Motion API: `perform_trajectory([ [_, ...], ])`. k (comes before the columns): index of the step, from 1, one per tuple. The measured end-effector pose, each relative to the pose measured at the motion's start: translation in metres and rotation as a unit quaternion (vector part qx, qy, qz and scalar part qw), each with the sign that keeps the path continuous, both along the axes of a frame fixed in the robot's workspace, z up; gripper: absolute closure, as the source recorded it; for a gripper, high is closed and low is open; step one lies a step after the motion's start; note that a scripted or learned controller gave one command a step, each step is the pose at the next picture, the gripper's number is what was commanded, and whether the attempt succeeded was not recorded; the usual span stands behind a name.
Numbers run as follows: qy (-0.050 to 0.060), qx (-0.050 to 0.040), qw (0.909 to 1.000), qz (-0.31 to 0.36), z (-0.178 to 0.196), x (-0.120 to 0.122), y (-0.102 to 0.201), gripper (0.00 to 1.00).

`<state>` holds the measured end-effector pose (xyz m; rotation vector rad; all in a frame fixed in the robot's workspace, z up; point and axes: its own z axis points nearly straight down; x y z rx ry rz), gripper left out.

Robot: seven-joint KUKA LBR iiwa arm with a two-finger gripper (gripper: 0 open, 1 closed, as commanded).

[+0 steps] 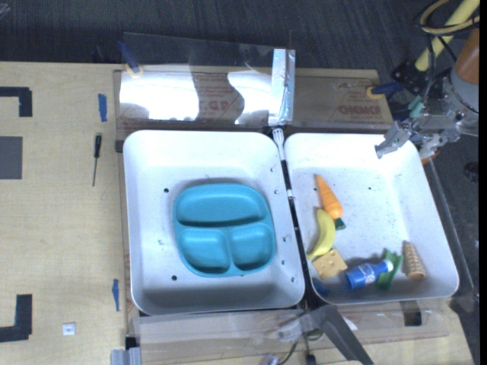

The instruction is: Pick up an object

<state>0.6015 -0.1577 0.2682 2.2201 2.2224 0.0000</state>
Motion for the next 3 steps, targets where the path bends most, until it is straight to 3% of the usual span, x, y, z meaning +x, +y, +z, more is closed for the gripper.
perform_trajectory([
  [1, 0.005, 0.0014, 0.9993, 0.037, -0.148, 0.019, 0.047, 0.0],
  [2, -0.003, -0.0001, 0.9999, -0.013, -0.181, 0.009, 0.061, 0.0],
  [3, -0.005, -0.0001, 0.9999, -0.014, -0.169, 0.01, 0.061, 1.0],
])
